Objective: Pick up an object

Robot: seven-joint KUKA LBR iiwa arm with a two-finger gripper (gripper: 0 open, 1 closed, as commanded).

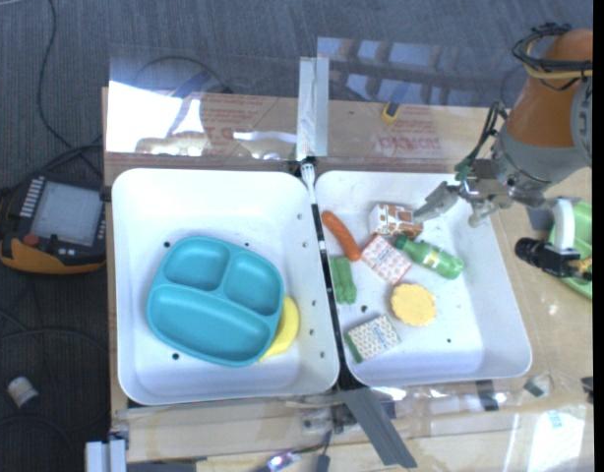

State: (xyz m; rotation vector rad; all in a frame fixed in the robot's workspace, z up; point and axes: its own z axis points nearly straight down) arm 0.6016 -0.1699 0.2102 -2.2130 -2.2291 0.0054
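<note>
My gripper (455, 207) hangs over the back right part of the right bin (499, 303), open, with nothing between its fingers. Just to its left and below lie a brown-and-white packet (395, 219) and a green bottle (431, 257) on its side. A red-patterned small box (386, 260) sits beside the bottle. An orange carrot (340, 236) and a green piece (342, 281) lie along the bin's left wall. A round yellow cookie (413, 304) and a green-and-white box (373, 337) are nearer the front.
The left bin (135, 214) holds a teal divided plate (216, 298) with a yellow item (288, 324) partly under its right edge. A ridge (320, 264) separates the two bins. Cardboard and clear plastic stand behind the bins.
</note>
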